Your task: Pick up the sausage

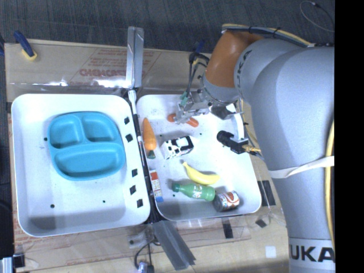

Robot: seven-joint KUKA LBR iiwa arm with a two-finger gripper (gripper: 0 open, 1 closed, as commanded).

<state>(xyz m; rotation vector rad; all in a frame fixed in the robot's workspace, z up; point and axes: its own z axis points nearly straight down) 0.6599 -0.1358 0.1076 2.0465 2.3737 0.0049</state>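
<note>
The sausage (172,117) is a small red-orange piece lying near the far left of the right bin (250,178). Its two ends stick out on either side of my gripper (185,114), which sits low directly over its middle. The gripper's metal tip hides the centre of the sausage. The grey arm with its orange band (224,58) reaches in from the right and covers the bin's far right corner.
In the right bin lie an orange carrot (149,136), a black-and-white object (179,145), a banana (200,176), a green bottle (194,191), a can (227,200) and a small tube (154,185). A blue divided plate (85,144) fills the left bin (28,209).
</note>
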